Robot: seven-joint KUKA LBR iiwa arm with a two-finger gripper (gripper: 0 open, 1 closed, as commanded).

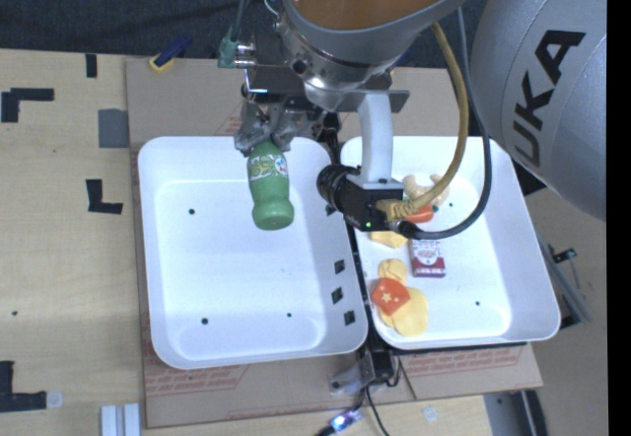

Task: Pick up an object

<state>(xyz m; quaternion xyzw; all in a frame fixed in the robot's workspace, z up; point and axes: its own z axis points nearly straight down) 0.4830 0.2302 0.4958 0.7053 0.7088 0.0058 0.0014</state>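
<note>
1. The two-finger gripper [262, 140] hangs over the far part of the left shallow white plastic bin [217, 306], toward the side that meets the other bin.
2. Its grey fingers [248, 135] are drawn in close, one on each side of the upper end of a small green plastic bottle with a pale printed label [271, 192]. The gap between them is only as wide as that end of the bottle.
3. The bottle is pinched at its top and extends down and toward the camera from the fingers. It is slightly tilted, with its rounded green base lowest in the view.
4. The base shows against the white floor of the left bin. From this angle I cannot tell whether it is touching the floor or clear of it.
5. Nothing else touches the fingers, and the bottle is the only loose object over the left bin.
6. The right shallow white plastic bin [498, 276] holds a soft yellow object with a red patch [396, 304] near its front left corner.
7. A small red-and-white packet [427, 258] lies just beyond it.
8. All of these lie well apart from the bottle, on the other side of the shared rim.
</note>
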